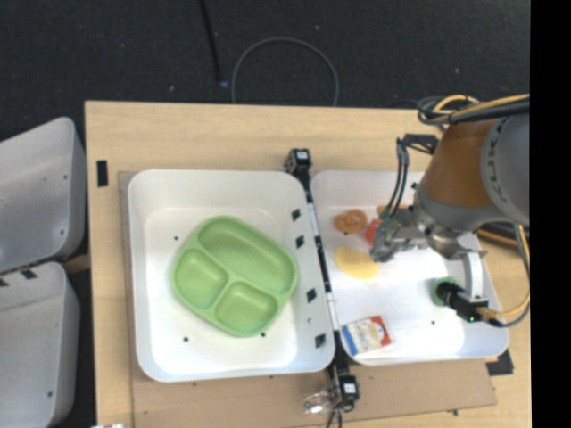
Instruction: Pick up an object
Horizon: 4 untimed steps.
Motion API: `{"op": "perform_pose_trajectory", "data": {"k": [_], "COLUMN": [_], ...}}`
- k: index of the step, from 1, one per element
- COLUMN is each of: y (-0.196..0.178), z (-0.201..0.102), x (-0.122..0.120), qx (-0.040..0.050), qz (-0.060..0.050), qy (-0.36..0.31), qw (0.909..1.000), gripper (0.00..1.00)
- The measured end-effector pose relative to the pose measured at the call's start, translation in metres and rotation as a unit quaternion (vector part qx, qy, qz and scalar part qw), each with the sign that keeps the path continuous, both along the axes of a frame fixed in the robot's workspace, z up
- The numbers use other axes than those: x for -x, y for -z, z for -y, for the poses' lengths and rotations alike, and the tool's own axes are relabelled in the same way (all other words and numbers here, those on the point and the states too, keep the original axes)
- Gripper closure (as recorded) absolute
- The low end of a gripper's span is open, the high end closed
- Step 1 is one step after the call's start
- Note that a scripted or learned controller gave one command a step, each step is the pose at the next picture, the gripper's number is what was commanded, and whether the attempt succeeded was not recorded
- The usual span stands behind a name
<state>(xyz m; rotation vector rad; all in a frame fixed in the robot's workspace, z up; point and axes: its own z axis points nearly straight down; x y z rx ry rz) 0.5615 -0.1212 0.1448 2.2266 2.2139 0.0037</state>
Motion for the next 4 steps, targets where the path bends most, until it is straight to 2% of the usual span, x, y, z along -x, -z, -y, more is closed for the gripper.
{"op": "perform_pose_trajectory", "data": {"k": [1,2,3,4], "y": [-0.061,-0.093,-0.095,-0.105], "z": [-0.002,-0.001,-0.045,-0.098], "x": [0.005,0.003,-0.019,-0.029], "qx": [0.0007,0.0006,-0.0001,-0.0005], "qz": [0.002,0.001,0.0,0.0], "qy": [-0.005,-0.004,-0.006,-0.007], "qw": [1.0,1.0,1.0,1.0], "gripper": [1.0,1.0,1.0,1.0]}}
